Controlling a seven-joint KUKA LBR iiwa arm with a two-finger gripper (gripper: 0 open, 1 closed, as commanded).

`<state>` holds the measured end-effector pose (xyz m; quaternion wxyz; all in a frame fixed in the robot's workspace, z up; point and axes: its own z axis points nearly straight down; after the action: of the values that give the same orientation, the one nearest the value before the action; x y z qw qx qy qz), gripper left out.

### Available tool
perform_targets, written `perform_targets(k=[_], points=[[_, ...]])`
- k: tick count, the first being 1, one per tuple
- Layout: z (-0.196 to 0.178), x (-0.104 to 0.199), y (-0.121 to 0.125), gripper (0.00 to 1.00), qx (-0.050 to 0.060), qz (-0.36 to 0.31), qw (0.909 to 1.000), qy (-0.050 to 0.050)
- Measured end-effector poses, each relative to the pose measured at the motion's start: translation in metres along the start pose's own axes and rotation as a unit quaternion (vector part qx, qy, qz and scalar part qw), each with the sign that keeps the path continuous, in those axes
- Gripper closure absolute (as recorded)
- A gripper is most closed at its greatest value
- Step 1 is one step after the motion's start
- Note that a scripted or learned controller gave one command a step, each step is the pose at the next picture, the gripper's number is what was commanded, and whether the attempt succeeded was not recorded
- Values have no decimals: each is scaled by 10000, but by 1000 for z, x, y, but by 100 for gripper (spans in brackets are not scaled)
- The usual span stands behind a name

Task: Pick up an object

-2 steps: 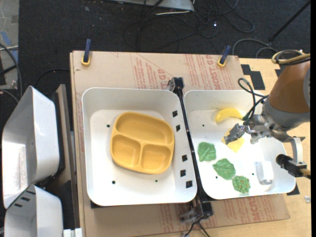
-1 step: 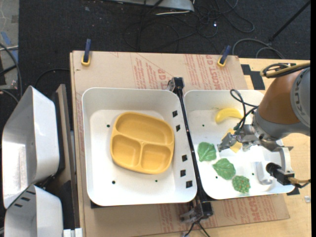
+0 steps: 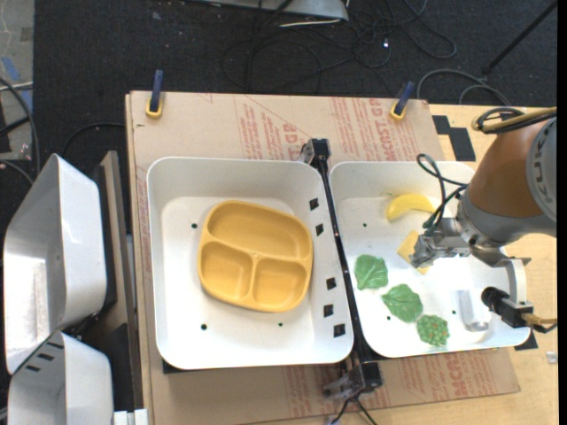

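Crosswise, banana (image 3: pixel 409 205) lies left-right, ends down; gripper (image 3: pixel 425 251) grip perhaps hidden.

White bins (image 3: pixel 168 237). Yellow-orange tray (image 3: pixel 255 255) in the left one. In the right: yellow banana (image 3: pixel 409 205), yellow block (image 3: pixel 409 248), three green leafy pieces (image 3: pixel 372 272). Grey arm (image 3: pixel 514 193) with orange band. Tan board (image 3: pixel 266 122) printed with red lettering.

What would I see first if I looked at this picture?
Probably the big yellow tray with three sections, lying in the left bin. Next, the robot arm reaching in from the right, its gripper low over the right bin beside a yellow banana. Three green leafy pieces lie in a row nearer the front.
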<state>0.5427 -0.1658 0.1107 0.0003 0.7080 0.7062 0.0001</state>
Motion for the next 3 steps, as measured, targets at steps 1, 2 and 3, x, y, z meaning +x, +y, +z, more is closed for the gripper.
perform_targets(k=[1, 2, 3], points=[[-42, 0, 3, 100, -14, -25, 10000, -4], [-99, -5, -4, 100, -24, -19, 10000, -8], [-138, -5, -3, 100, -19, -29, 10000, -7]])
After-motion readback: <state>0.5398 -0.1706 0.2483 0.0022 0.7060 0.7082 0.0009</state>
